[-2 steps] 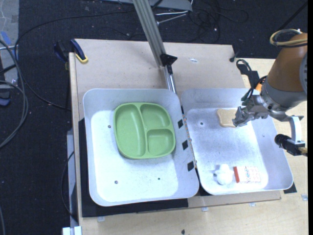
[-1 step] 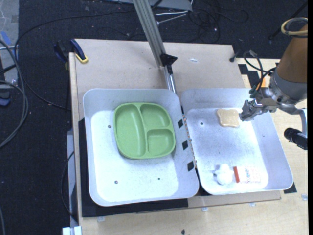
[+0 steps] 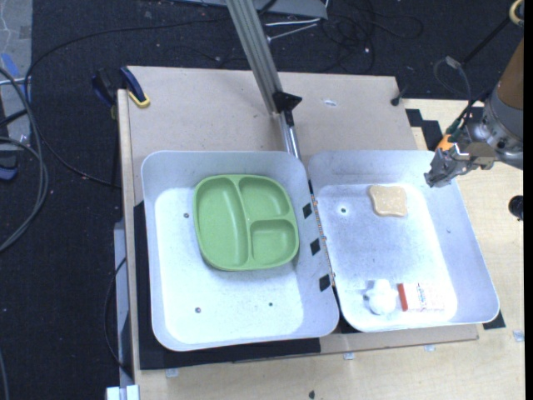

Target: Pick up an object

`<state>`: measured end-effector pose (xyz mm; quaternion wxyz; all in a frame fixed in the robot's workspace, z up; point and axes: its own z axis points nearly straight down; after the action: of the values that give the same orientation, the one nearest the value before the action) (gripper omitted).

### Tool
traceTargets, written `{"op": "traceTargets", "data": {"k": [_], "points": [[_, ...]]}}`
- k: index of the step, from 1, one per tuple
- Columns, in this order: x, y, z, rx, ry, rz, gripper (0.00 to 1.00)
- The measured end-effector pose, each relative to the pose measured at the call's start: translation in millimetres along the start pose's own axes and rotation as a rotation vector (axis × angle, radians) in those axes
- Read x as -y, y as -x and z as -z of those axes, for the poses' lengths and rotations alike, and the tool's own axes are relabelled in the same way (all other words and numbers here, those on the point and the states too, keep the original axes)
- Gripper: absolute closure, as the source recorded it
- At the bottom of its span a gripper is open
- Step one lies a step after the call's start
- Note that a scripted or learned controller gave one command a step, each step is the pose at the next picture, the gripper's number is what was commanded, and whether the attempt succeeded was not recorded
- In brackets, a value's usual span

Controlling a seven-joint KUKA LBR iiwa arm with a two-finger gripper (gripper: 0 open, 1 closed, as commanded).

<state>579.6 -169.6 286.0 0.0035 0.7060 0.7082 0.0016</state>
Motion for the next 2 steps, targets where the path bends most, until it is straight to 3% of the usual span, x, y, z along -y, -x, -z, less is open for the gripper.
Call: {"op": "traceTargets", "data": {"k": [2], "points": [[8, -101, -2, -0.004, -0.008, 0.005, 1.00]]}}
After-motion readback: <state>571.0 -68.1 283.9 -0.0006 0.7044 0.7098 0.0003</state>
